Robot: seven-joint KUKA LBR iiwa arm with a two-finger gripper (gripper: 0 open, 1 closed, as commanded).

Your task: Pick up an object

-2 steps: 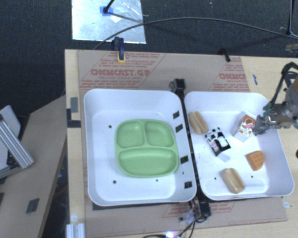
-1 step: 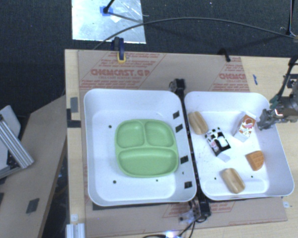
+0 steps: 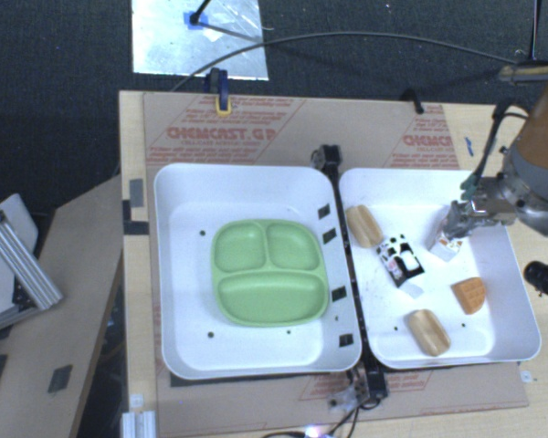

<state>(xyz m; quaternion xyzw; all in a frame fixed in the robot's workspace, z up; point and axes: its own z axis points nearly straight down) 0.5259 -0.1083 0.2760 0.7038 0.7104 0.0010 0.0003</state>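
The cardboard sheet (image 3: 256, 121) under both bins reads "CHEMCAST GP" in red. The left bin (image 3: 178, 245) carries a green divided plate (image 3: 269, 272) at its middle. The right bin (image 3: 511, 308) has two bread rolls (image 3: 363, 225), a waffle piece (image 3: 469, 294) and a black-and-white toy (image 3: 400, 260). The gripper (image 3: 449, 237) hangs near that bin's far edge; open or clenched, I can't tell.

place: robotics lab | cues: KUKA arm (image 3: 539, 153), two white bins (image 3: 178, 272), aluminium framing (image 3: 18, 254), taped cardboard bench (image 3: 256, 121)
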